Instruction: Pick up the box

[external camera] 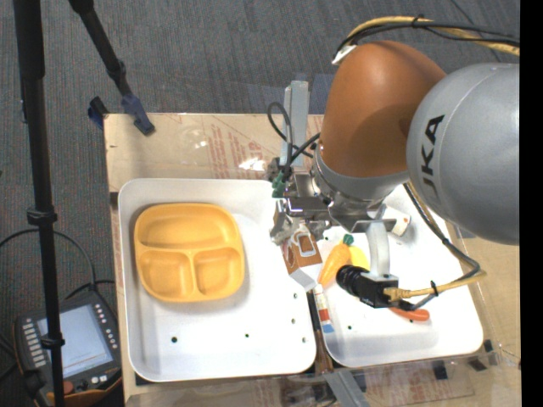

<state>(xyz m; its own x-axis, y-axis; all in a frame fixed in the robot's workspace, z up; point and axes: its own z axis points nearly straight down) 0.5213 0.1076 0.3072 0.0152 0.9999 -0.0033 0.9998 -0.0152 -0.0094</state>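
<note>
One box hangs at the claw over the bins' seam; claw seemingly closed on it. Lift looks underway, unconfirmed.

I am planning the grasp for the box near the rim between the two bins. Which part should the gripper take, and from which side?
The small brown box lies tilted at the left edge of the right bin, just under the gripper. Probably best to come from above and close on its two long sides near the middle. The orange carrot-like toy sits close on its right, so keep the fingers narrow there.
</note>
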